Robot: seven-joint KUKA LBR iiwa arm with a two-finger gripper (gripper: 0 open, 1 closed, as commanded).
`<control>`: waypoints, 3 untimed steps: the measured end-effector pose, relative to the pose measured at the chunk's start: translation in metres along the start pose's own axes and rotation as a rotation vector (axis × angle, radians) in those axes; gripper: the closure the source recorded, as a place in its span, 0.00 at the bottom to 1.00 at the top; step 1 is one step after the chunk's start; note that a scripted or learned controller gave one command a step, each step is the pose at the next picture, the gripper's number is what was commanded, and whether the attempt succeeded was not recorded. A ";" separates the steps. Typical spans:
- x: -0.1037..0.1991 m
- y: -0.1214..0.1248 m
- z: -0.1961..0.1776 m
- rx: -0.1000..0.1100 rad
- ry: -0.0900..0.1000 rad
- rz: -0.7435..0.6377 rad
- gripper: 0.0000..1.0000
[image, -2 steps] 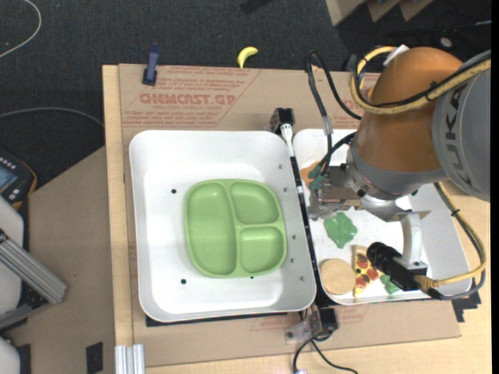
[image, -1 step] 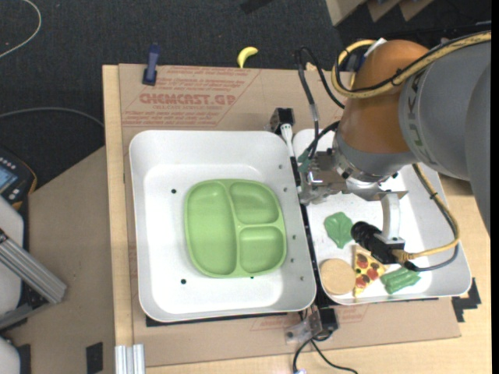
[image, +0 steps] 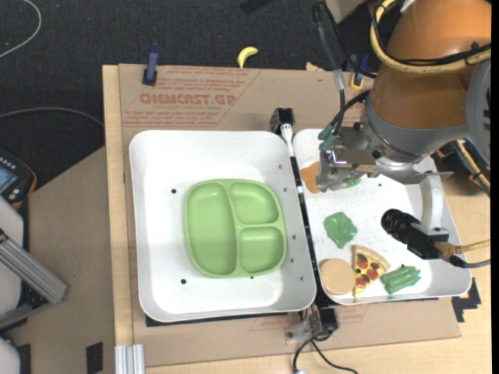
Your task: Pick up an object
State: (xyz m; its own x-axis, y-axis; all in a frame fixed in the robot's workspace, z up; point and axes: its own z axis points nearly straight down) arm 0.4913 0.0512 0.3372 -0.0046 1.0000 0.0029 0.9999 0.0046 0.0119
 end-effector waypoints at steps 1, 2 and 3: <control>0.032 0.007 0.046 0.017 -0.002 0.002 1.00; 0.014 0.010 -0.120 -0.010 0.000 0.004 1.00; 0.026 -0.014 -0.017 0.023 -0.004 0.005 1.00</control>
